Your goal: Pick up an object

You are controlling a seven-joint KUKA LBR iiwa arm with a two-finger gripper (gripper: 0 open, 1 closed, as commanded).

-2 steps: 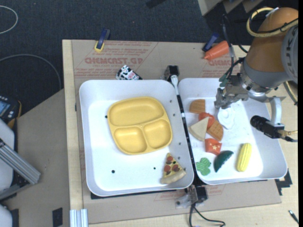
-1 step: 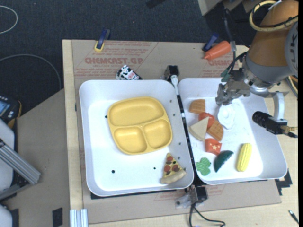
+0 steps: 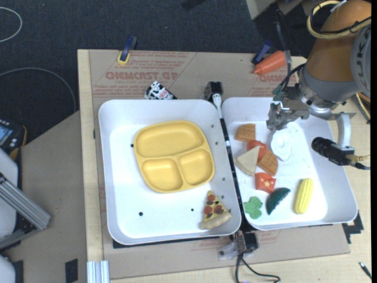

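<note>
My gripper hangs over the back part of the right bin, reaching in from the right. Just in front of it and a little to the right lies a white lumpy object. A brown toast piece lies to the gripper's left. Nearer the front are a cream wedge, an orange waffle-like piece, a red piece with a star, a green broccoli, a dark green vegetable and a yellow corn cob. Nothing is seen held in the gripper.
The left bin holds a yellow divided plate and a pizza slice at its front right corner. A black cylinder juts over the right bin's right side. An orange carrot and a black-and-white toy lie behind the bins.
</note>
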